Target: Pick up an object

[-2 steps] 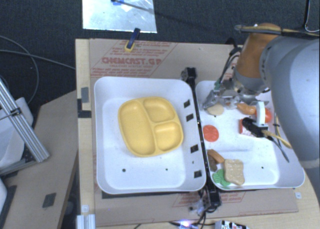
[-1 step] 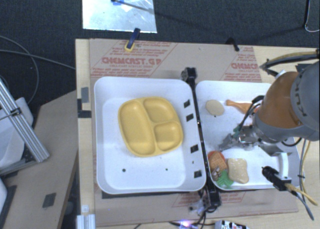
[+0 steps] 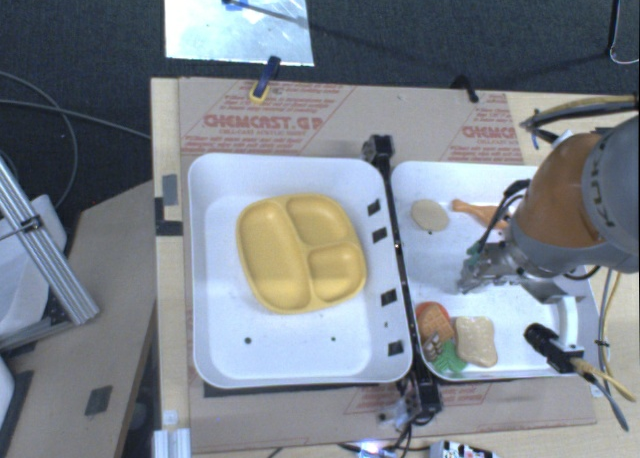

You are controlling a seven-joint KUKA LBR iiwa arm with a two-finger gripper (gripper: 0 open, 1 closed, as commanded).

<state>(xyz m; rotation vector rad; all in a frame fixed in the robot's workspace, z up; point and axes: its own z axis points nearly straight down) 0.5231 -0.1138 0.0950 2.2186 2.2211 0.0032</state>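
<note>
Gripper [image 3: 478, 274] hovers low in the right bin [image 3: 520, 178], seemingly grasping nothing, though whether it's released or clenched I cannot tell; cookie [image 3: 431, 215] nearby.

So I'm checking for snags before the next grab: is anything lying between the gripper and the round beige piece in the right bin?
Nothing visible. The gripper hangs over bare bin floor, and the round beige piece lies up and to its left in the right bin with only white floor between.
</note>
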